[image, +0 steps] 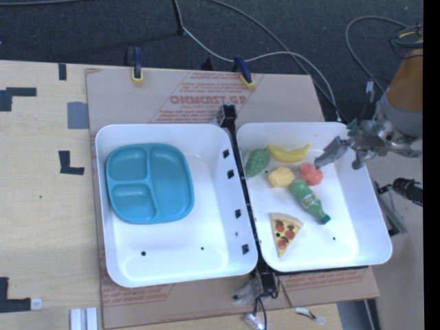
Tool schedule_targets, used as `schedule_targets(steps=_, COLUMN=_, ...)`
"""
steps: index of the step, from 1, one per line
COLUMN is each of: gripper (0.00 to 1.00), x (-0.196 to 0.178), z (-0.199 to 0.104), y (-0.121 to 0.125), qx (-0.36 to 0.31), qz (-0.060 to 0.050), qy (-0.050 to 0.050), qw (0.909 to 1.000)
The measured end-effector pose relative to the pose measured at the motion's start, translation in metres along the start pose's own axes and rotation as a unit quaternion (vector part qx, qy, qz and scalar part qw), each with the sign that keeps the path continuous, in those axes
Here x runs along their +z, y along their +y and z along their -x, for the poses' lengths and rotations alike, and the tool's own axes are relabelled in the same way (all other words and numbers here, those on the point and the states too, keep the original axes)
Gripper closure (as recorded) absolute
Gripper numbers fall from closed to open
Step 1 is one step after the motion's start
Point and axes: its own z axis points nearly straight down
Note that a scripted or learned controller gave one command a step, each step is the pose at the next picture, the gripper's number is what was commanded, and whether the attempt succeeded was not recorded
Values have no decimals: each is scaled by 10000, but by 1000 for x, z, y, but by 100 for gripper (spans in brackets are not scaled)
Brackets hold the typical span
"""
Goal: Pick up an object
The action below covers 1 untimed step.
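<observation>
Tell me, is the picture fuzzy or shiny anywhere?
In the camera view the picture is a bit soft all over; the gripper and arm at the right look blurriest. Light is even, with only faint shadows under the banana and bottle. The white bins look bright, with no strong glare.

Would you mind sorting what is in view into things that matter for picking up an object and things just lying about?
Part of the job:
gripper, open above the right bin
banana
green vegetable
yellow piece
red piece
green bottle
pizza slice

Lying about:
blue divided plate in the left bin
clamps
cables
</observation>
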Motion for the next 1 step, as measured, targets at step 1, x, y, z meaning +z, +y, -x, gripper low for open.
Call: schedule_targets(steps=1, gripper=0, x=161, z=-7, y=5, qx=2, qz=-2, qy=0, qw=10000)
